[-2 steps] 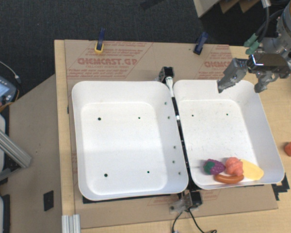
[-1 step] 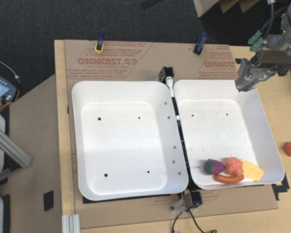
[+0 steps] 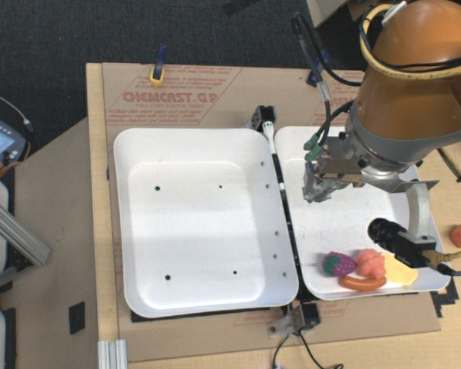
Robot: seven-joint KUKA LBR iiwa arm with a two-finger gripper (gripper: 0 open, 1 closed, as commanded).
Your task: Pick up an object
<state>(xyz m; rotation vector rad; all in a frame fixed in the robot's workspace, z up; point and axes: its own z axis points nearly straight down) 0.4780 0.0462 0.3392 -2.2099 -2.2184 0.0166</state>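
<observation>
The approach step is in hand: nothing has been picked up yet. The gripper (image 3: 320, 191) is poised low over the far-left part of the right bin (image 3: 346, 229), with bare white floor beneath it. Whether it is open or closed cannot be told from this angle, and nothing is seen held in it.

The candidate objects are gathered in the same bin, toward the near edge of the surface (image 3: 459, 198) and well apart from the gripper. A purple grape bunch (image 3: 338, 264) lies nearest to the divide between the bins. A pink-orange piece (image 3: 371, 261) lies just beside it, and an orange sausage-shaped piece (image 3: 361, 282) touches both from the near side. A yellow piece (image 3: 402, 272) is tucked behind them toward the right edge. The left bin (image 3: 192, 221) carries no objects.

For the next move, a shift toward the near edge is judged necessary so that one object is centred under the gripper before it is lowered. The grape bunch, standing at the end of the cluster, is probably the easiest to isolate; the crowding could cause a neighbour to be nudged or caught.

On the cardboard sheet (image 3: 177, 91) under the bins, red lettering can be read as "CHEMCAST GP" near the far-left corner; the smaller lines around it are too fine to be made out.
</observation>
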